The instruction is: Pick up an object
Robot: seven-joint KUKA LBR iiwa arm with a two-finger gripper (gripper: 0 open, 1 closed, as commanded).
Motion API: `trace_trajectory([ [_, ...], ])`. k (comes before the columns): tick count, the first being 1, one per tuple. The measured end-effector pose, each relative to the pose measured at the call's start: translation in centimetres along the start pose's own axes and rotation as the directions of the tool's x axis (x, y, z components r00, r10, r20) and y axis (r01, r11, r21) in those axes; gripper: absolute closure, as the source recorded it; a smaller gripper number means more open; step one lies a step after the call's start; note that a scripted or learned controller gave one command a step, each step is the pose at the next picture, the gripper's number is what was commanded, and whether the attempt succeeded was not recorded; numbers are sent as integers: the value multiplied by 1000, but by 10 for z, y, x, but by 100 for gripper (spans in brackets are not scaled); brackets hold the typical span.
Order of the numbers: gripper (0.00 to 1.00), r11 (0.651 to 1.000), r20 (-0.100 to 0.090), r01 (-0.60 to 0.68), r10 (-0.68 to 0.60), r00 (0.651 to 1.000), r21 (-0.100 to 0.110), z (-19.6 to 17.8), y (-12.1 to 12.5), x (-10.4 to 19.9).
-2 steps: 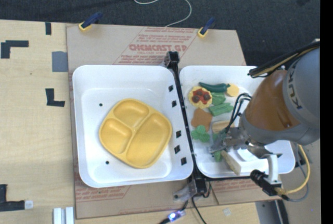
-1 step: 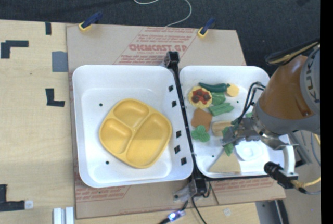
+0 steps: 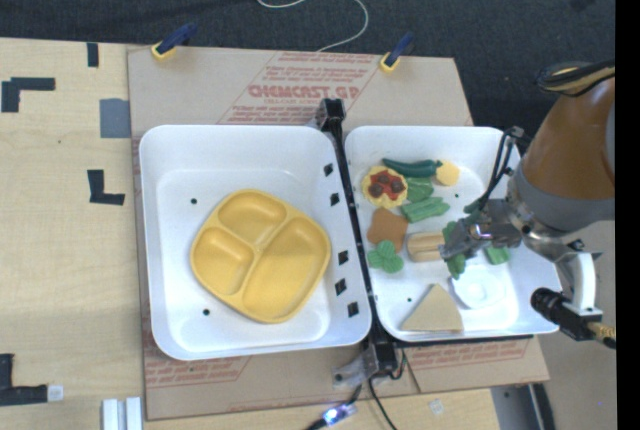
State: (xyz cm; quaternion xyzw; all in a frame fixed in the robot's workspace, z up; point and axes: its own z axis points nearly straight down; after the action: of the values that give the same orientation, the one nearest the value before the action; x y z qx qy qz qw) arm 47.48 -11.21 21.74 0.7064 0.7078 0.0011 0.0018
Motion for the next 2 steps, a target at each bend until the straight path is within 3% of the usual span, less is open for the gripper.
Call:
trace_trajectory([
  [1, 100, 1000, -1, -1, 1, 1000, 6, -7, 0, 1],
  [2, 100, 1000, -2, 5, -5, 1000, 4, -5, 44, 41],
])
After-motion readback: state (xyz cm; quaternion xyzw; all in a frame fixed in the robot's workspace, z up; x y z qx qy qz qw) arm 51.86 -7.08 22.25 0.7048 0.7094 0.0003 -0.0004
